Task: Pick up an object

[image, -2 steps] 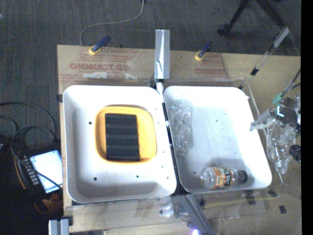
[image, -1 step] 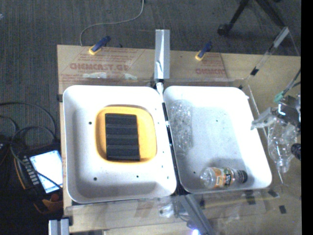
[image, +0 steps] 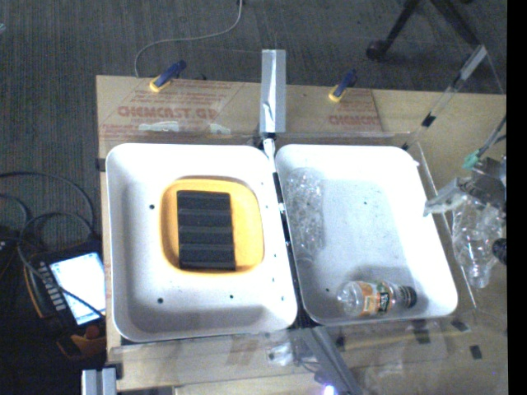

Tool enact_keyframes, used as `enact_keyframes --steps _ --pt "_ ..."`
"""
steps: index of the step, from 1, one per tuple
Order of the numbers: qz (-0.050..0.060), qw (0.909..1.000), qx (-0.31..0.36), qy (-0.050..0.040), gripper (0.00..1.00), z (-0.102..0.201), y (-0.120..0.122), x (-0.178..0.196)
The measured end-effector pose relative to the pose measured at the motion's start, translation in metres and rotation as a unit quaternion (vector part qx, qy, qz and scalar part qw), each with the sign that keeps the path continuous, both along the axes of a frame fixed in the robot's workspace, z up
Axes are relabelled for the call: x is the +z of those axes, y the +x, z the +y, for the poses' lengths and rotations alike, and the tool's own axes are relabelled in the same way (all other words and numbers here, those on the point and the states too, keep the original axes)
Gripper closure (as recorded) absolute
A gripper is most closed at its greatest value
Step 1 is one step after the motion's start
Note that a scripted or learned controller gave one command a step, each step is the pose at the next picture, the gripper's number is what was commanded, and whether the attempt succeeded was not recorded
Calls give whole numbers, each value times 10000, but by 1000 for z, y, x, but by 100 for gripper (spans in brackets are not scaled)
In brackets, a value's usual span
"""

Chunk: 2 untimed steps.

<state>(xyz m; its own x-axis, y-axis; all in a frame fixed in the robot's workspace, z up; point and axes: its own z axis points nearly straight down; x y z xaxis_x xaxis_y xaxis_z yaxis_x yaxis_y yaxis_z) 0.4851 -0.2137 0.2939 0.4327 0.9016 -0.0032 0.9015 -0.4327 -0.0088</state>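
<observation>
In the left bin (image: 132, 245) lies a flat yellow rounded-square object (image: 170, 229) with a black ridged pad (image: 205, 230) on top. The right bin (image: 379, 212) holds a crumpled clear plastic bottle (image: 301, 208) along its left wall. A small clear bottle (image: 375, 297) with an orange-and-white label and a dark cap lies on its side near the front edge.
Outside the right bin's right wall sits more crumpled clear plastic (image: 479, 241), behind a transparent panel. A metal post (image: 272, 93) stands at the back between the bins. Two blue-and-yellow clamps (image: 166, 76) (image: 342, 85) grip the cardboard base. A lit tablet (image: 76, 282) lies on the floor at left.
</observation>
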Motion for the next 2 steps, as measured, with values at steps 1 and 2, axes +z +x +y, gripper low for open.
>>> enact_keyframes --steps 1,2 --pt "15 10000 19 10 100 2 1 8" --pt "30 10000 42 22 100 4 2 15"
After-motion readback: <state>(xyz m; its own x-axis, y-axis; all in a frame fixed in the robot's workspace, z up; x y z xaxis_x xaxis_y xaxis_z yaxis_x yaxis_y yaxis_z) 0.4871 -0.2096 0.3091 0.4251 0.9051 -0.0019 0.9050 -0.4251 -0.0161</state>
